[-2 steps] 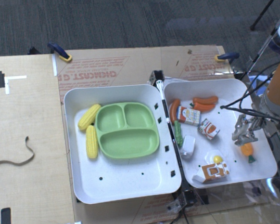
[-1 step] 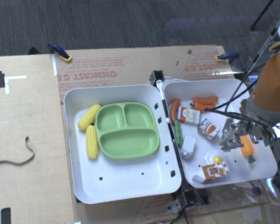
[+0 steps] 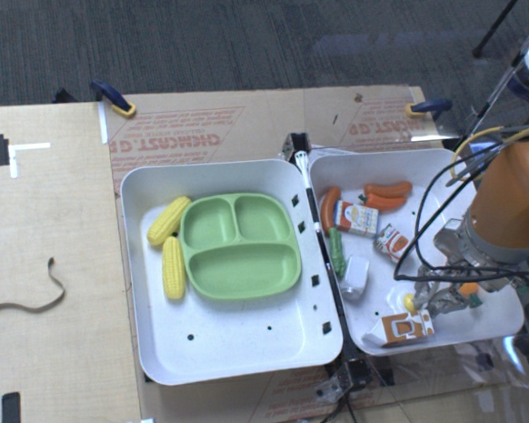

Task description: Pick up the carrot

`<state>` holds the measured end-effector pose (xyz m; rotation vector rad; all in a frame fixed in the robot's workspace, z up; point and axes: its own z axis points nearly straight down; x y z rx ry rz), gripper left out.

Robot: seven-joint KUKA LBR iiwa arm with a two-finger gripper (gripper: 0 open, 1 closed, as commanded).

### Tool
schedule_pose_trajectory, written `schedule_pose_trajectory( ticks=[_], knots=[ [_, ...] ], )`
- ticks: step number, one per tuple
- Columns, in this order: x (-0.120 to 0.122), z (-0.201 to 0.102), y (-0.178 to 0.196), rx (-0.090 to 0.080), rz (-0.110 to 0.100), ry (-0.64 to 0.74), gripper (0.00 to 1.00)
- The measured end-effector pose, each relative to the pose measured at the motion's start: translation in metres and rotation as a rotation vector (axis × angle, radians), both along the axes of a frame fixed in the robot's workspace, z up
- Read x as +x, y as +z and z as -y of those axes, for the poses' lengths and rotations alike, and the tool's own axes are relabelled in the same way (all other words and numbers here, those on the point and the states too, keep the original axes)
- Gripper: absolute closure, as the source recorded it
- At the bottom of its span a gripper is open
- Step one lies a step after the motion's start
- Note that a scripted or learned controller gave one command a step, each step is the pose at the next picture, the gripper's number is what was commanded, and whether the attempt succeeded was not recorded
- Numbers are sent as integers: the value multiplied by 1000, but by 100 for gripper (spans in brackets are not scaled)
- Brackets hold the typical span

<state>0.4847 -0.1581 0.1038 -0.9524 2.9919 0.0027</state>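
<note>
Corn [image 3: 170, 245] comes first: two yellow cobs lie along the left side of the left bin [image 3: 239, 354], touching a green divided plate [image 3: 241, 246]. In the right bin [image 3: 501, 324], close to the shared wall, a red-orange sausage-like piece [image 3: 330, 208] lies above a green pod [image 3: 337, 250]. Two small cartons [image 3: 357, 218] sit just right of these.

What I take to be the carrot [image 3: 388, 193] is the orange tapered piece at the back of this bin, lying flat and crosswise, just beside the upper carton. An orange-labelled box [image 3: 408, 328] rests near the front wall.

The gripper [image 3: 435, 297] hangs low over the front right of the bin, under the grey-and-orange arm [image 3: 510, 200] and its cables. Whether it is open or closed cannot be told, nor whether it has anything. A small orange speck beside it is too small to identify.

The carrot is probably a light, stiff plastic toy with a smooth, rounded, slippery skin that may roll. The best hold looks to be across its thick middle, from above, away from the narrow tip and the carton.
</note>
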Motion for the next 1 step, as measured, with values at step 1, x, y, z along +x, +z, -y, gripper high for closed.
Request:
schedule_pose_trajectory(
  ticks=[1],
  knots=[
    [23, 57, -12, 0, 5, 537, 100]
  ],
)
